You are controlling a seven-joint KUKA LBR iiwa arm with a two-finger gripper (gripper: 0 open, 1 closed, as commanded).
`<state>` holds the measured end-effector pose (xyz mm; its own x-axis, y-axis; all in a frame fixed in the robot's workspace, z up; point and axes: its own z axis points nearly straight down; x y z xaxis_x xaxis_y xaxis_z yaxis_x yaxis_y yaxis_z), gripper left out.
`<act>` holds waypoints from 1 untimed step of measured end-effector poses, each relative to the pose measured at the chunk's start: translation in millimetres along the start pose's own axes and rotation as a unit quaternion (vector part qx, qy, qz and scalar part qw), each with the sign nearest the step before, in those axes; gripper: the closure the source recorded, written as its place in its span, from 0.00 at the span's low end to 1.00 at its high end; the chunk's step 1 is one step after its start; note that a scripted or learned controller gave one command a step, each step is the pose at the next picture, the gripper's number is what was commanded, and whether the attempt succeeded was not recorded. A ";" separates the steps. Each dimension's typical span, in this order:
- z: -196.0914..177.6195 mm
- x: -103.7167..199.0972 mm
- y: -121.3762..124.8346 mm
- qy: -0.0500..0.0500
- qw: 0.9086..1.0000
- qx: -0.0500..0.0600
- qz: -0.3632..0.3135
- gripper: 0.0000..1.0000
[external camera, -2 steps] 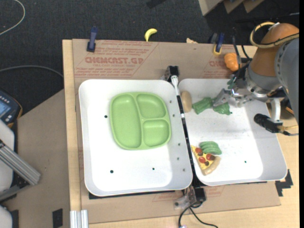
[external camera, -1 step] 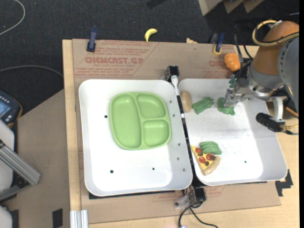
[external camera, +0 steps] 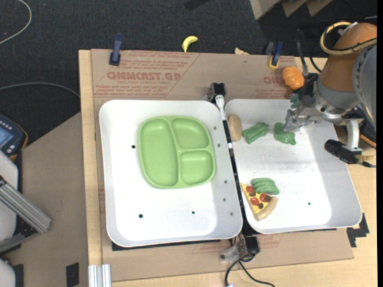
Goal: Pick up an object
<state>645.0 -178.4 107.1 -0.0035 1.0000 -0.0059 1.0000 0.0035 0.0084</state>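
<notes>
Hand (external camera: 291, 123) sits low at the twelve o'clock end of the right bin (external camera: 326, 211), right over a small green piece (external camera: 285, 137); whether its fingers are wide or closed cannot be told. Another green piece (external camera: 255, 131) lies at nine o'clock of it, near a tan lump (external camera: 234, 127). For a clean grasp, I judge the fingers should straddle that one piece squarely, then lift straight up.

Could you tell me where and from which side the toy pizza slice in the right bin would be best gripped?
Probably from straight above, with the fingers closing across the narrower tip end. The pizza slice lies flat near the right bin's left wall, its wide crust end against a green leafy piece. That leaves the tip with open floor on both sides, so the gripper has room there.
</notes>
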 end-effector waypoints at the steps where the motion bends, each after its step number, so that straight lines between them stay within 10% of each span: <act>1: -10.2 -0.1 0.7 -0.001 1.000 -0.001 -0.001 1.00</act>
<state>645.6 -178.4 117.3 -0.0047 1.0000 -0.0079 0.9999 0.0048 0.0111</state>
